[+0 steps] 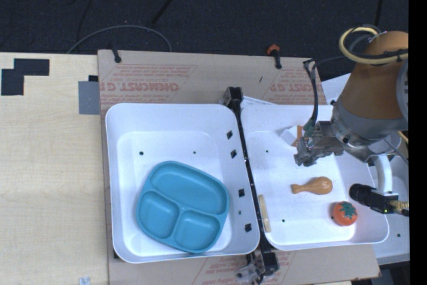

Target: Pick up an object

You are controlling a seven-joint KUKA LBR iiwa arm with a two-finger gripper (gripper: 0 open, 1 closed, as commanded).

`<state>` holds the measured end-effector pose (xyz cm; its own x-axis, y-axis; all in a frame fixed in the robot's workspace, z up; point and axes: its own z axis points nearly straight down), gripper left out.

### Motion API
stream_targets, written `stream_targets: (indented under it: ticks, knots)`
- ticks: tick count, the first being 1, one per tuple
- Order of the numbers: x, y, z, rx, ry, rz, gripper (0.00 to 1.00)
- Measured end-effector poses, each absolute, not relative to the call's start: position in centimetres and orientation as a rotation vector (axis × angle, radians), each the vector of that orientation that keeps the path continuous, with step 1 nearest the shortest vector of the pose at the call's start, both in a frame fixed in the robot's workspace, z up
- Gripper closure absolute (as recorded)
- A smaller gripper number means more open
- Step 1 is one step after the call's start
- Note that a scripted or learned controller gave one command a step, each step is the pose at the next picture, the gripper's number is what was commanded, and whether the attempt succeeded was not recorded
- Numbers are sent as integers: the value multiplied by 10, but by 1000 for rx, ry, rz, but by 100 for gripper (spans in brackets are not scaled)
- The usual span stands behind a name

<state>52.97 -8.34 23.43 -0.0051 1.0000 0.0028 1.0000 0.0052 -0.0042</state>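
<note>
Gripper [307, 151] sits low inside the right bin [280, 213], in its upper half, approx mid-width. It hangs off the arm [373, 90], which comes in from the view's right. Open or shut: can't tell from this angle, and nothing is visibly held.

Objects in the right bin:
- Tan drumstick [312, 187], lying flat w/ the thin end pointing to the view's left and the fat end to the right. It's just below the gripper in the view, near but apart, no contact.
- Orange tomato [344, 213] w/ a green top, lower right part of the bin, near the front-right corner. It's further from the gripper than the drumstick is, and the two objects are apart from each other.
- Pale strip [262, 211] along the bin's left wall, by the divider, well apart from the gripper.

Left bin [127, 123] holds a blue plate [181, 206] w/ three compartments, lying flat in the lower half and turned at a slant.

Both bins rest on cardboard [200, 80] on the pale surface [47, 163].
</note>
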Motion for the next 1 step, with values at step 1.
stream_targets:
  ticks: [1]
  knots:
    - [549, -24, 237, -2212, -2225, -1, 100]
